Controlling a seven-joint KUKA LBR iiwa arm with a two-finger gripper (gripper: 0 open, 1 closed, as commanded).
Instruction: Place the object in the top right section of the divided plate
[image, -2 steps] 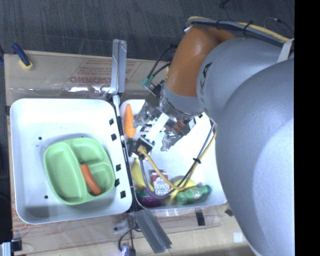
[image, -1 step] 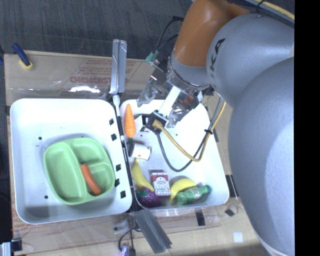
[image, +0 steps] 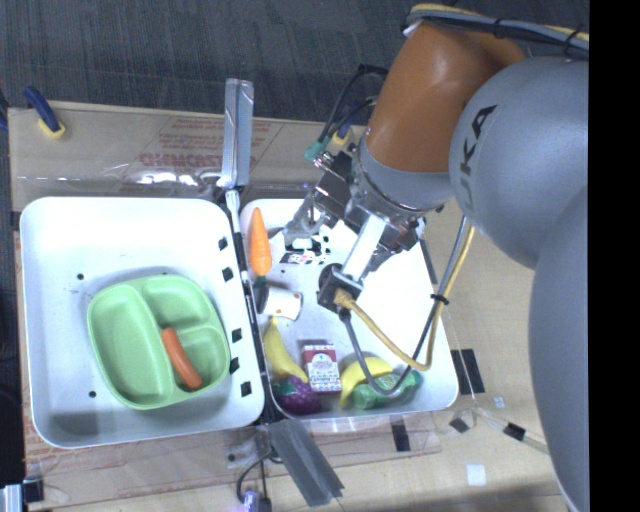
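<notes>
Camera view: slim orange-red sausage (image: 181, 359) lies in the green divided plate (image: 120, 350).

Green divided plastic plate (image: 120, 340) in the left white bin (image: 50, 260), orange sausage-shaped piece (image: 181, 359) in its lower right section, orange carrot (image: 259, 243), yellow banana (image: 277, 352) and small red carton (image: 320, 366) in the right white bin (image: 425, 300)

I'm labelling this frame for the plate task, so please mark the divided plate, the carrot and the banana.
divided plate (image: 125, 330): camera view, bare floor of its large left section.
carrot (image: 259, 243): camera view, middle of its orange body, by the right bin's left wall.
banana (image: 277, 352): camera view, middle of its yellow curve.
</notes>
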